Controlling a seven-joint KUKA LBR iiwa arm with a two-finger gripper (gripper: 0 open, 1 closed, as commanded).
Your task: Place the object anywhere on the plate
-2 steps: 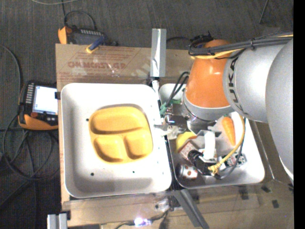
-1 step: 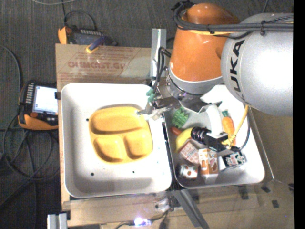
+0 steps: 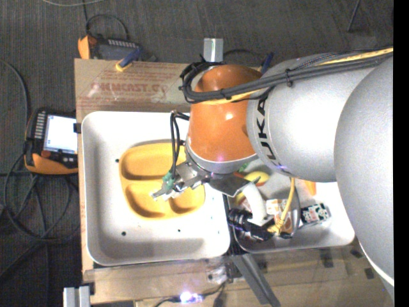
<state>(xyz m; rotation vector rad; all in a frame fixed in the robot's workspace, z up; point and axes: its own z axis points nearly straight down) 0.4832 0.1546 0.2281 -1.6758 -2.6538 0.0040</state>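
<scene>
Grey arm [image 3: 307, 120] with glossy orange band [image 3: 220, 130], black lettering [image 3: 259, 133], black cables [image 3: 255, 85].

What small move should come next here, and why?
Probably a short descent straight down: the gripper hangs over the yellow divided plastic plate in the left white bin, so no sideways shift seems needed. Whether it carries anything is unclear.

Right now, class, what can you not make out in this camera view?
All in the camera view:
1. Right bin: mostly hidden under the arm.
2. Plate: its right edge is covered by the arm.
3. Small things in the right bin: half covered and too small to name.
4. Green bit by the gripper: too small to identify.
</scene>
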